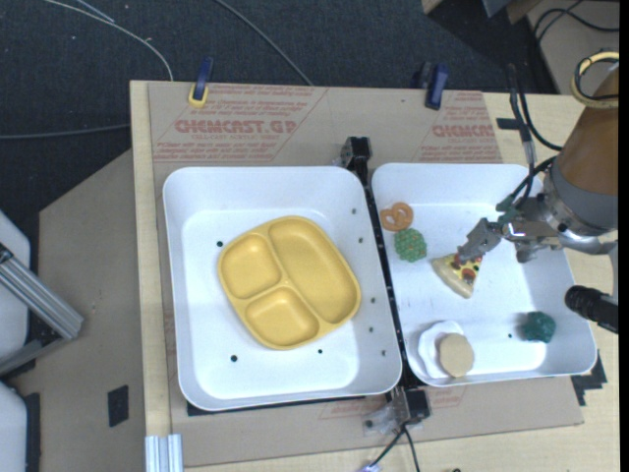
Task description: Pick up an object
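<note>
The right bin (511, 180) holds several small items. A pizza slice toy (459, 274) lies near its middle. A green broccoli-like piece (411, 245) and a brown pretzel (398, 215) sit by the bin's left wall. My gripper (476, 245) reaches in from the right, low over the bin, with its tip right at the upper end of the pizza slice. Whether it touches the slice I cannot tell. A teal lump (538, 327) lies at the lower right, and a tan round piece on a white disc (453, 352) lies at the front edge.
The left bin (187, 264) holds a yellow three-part tray (287, 281). A black divider clamp (356, 150) sits between the bins at the back. Blue clamps (435, 85) hold the cardboard base. The grey and orange arm (590, 175) stands over the right bin's right side.
</note>
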Controlling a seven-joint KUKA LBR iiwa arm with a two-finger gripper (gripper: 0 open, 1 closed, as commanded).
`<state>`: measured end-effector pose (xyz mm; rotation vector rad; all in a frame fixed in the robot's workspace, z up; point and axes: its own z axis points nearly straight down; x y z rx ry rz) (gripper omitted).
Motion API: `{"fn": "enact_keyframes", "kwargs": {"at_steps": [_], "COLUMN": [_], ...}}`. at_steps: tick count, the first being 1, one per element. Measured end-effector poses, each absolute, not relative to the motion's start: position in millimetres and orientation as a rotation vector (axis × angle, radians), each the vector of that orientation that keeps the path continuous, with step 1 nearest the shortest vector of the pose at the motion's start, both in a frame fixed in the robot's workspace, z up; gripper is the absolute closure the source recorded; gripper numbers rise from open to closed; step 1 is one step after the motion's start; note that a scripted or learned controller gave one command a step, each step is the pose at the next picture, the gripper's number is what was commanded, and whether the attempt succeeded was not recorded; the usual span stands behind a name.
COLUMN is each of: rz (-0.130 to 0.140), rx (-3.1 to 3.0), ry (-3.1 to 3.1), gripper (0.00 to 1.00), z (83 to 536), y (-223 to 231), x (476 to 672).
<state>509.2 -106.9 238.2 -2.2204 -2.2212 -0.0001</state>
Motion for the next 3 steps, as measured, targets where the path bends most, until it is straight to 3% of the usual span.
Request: {"fn": "enact_keyframes", "kwargs": {"at_steps": [3], "rz": [0.002], "rx": [-2.220], "ry": [-2.217], "gripper": [0.00], "z": [82.3], "y": [-107.8], "x": [510.7]}}
